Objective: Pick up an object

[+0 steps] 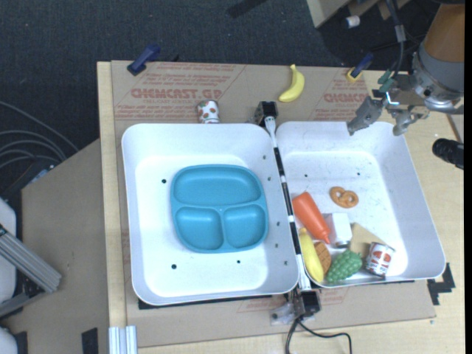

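Note:
My gripper hangs open above the far edge of the right bin, its two grey fingers spread with nothing between them. Lower in that bin lie an orange carrot-like bottle, a pretzel, a white block, a tan wedge, a yellow banana, a green cob and a small red-and-white can. All of these objects sit well in front of the gripper, toward the bin's near left corner.
The left bin holds a blue divided plate. On the cardboard behind the bins lie a yellow banana and a small patterned can. Blue clamps grip the board's far edge.

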Controlling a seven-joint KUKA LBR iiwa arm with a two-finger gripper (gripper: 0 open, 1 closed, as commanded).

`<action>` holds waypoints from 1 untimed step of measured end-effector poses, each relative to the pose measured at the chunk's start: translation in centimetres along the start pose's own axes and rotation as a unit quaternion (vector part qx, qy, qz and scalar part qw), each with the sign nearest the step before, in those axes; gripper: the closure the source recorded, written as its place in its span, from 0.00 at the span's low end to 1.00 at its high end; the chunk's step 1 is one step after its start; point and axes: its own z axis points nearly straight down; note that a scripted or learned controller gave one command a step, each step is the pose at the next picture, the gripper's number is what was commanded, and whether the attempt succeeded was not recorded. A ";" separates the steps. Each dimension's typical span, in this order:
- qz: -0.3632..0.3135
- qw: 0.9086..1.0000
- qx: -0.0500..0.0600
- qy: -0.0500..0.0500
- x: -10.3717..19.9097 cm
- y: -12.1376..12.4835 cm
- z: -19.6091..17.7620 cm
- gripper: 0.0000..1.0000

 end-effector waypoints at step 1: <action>0.000 1.000 0.000 0.000 1.4 -1.9 14.8 0.00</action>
